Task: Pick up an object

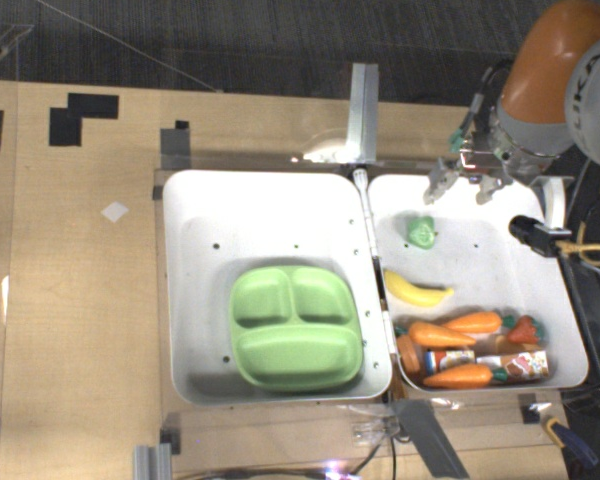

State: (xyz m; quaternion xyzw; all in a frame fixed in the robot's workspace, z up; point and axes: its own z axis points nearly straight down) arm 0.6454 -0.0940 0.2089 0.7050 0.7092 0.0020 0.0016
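A small green, lumpy, soft-looking object [420, 232] lies in the upper part of the right shallow white bin [540, 268], apart from the other pieces. Above it, near the bin's far rim, hangs the two-finger metal gripper [463, 186], its fingers spread apart with nothing between them. Below the green piece rests a smooth curved yellow plastic banana [416, 290]. Along the bin's near edge, glossy orange plastic carrots [458, 330] crowd against a small printed cylindrical bottle [508, 365]. Bare white floor lies open around the green piece on all sides. The left white bin [195, 268] holds a rounded, matte green plastic divided tray [295, 326] in its near half.
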